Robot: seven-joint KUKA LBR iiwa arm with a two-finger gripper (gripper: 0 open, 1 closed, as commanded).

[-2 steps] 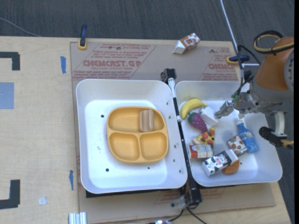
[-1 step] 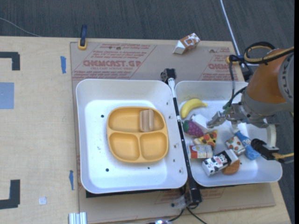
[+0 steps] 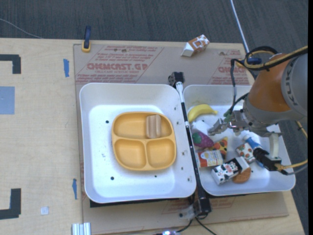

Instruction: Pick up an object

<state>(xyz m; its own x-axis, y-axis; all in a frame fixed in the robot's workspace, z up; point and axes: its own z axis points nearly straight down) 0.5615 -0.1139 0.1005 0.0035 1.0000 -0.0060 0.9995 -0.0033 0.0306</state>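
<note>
Two bins on the bench, and all the action sits in the right bin, where the arm leans in from the right. The gripper hangs low over the bin's middle, near its left wall, just below the banana lying by the bin's far-left corner. Are the fingers spread or pinched? I can't tell from here; the metal tips blur together, and nothing shows between them, so I wouldn't call anything held. The pickings lie close: a pink-and-green toy against the left wall, an orange packet nearer the front, a black-and-white box at the front edge with a brown round piece touching it, and a small bottle toward the right. Over in the left bin, a yellow tray holds a tan block in its far-right compartment, well apart from the gripper. Here's the worry, as I judge it: this clutter is packed tight, so a descent could land on two things at once, or nudge the banana against the wall instead of closing round it. The banana's curve could also slip out sideways, and the cables draped over the right side could snag.
</note>
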